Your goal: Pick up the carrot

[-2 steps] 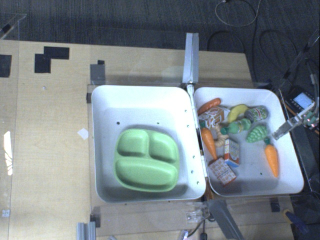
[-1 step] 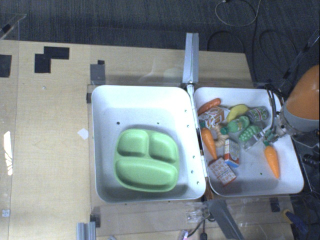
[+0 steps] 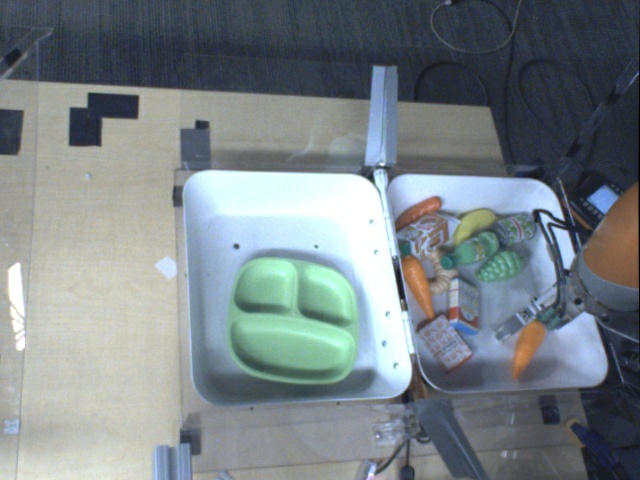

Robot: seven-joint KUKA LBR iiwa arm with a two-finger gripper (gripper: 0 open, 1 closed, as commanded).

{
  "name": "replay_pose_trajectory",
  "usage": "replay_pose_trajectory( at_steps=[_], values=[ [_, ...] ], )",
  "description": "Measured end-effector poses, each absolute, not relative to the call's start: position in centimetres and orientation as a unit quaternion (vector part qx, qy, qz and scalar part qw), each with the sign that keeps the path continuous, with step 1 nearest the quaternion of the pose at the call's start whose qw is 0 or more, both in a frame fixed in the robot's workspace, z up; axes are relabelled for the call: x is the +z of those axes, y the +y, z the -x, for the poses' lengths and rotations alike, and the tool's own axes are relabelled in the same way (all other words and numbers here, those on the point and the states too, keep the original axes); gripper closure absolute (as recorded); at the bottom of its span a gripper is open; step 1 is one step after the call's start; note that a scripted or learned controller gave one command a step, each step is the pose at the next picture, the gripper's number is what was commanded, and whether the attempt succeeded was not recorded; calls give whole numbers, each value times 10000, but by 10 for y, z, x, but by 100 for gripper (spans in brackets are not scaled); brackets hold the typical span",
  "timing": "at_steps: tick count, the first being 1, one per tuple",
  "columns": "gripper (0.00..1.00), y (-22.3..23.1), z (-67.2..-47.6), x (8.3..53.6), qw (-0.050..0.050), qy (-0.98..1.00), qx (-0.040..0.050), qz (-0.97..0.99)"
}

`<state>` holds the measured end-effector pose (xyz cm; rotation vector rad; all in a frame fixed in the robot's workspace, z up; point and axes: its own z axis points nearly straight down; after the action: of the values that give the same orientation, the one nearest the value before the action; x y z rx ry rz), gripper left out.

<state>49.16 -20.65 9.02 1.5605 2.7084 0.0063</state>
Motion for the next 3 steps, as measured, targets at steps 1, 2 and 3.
replay_pose_trajectory(
  at_steps=[1,2,3],
  values=[
    [0,-182,-493,91,107,9333,2,-3589],
    [100,-180,-495,102,118,9331,22,-3594],
    [100,-152,-490,231,55,9523,7,-3051]
  ],
)
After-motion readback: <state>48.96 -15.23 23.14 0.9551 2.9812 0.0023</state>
